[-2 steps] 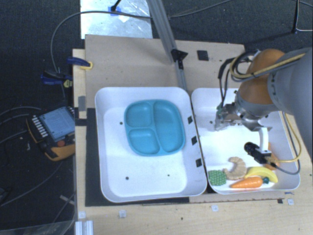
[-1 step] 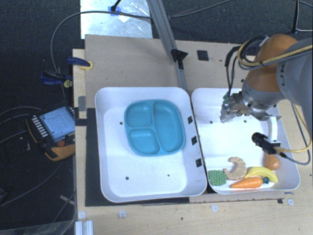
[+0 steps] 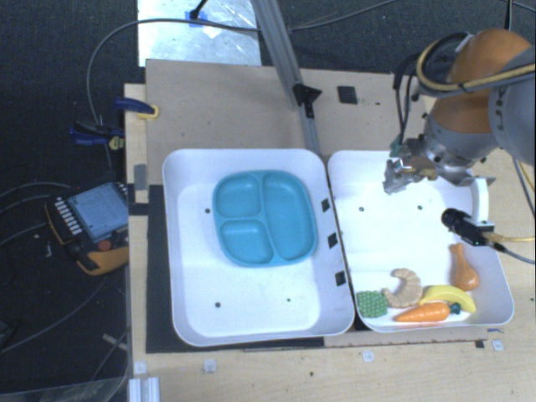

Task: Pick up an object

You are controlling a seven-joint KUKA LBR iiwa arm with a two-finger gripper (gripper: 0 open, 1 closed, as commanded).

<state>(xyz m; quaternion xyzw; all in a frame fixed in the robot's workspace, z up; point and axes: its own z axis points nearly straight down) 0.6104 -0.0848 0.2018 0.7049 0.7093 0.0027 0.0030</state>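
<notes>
- End effector (image 3: 397, 174) hangs over the upper part of the right bin (image 3: 368, 233); can't tell its state, nothing visible in it.
- Pickable items sit along that bin's near-right corner: green toy (image 3: 372, 303), croissant (image 3: 406, 286), carrot (image 3: 423, 312), banana (image 3: 449, 296), drumstick (image 3: 463, 267).
- All well apart from the end effector.
- Left bin (image 3: 188, 249) holds a blue three-compartment plate (image 3: 265, 218).

arm (image 3: 490, 74): cut off at 3 o'clock edge | gripper (image 3: 400, 174): finger gap too small to tell | banana (image 3: 450, 296): partly hidden behind carrot (image 3: 423, 312) | small item at carrot's 3 o'clock: unidentifiable
</notes>
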